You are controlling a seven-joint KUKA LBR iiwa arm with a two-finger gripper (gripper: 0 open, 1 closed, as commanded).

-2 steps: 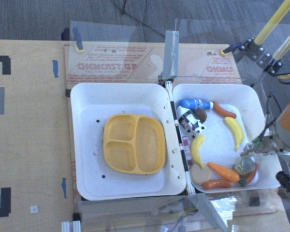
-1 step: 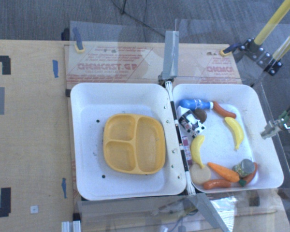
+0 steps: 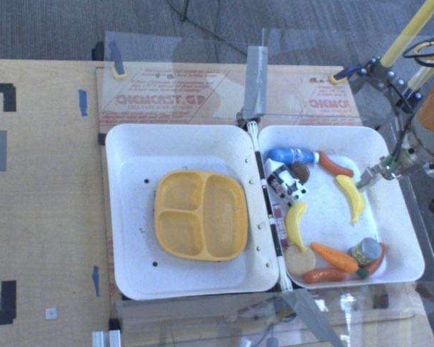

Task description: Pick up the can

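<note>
The can (image 3: 366, 251) is small, with a silver top and a greenish label. It stands in the near right corner of the right bin (image 3: 398, 215), touching a carrot (image 3: 334, 256) and a red sausage (image 3: 324, 275). My gripper (image 3: 372, 175) hovers over the right bin's right rim, above the yellow banana (image 3: 352, 198). It is well above and beyond the can, with nothing seen in it.
The right bin also holds a blue bottle (image 3: 292, 155), a brown-red sausage (image 3: 335, 166), a black-and-white toy cow (image 3: 288, 183), a second banana (image 3: 296, 225) and a tan round piece (image 3: 299, 260). A yellow divided plate (image 3: 201, 215) lies in the left bin (image 3: 130, 194).
</note>
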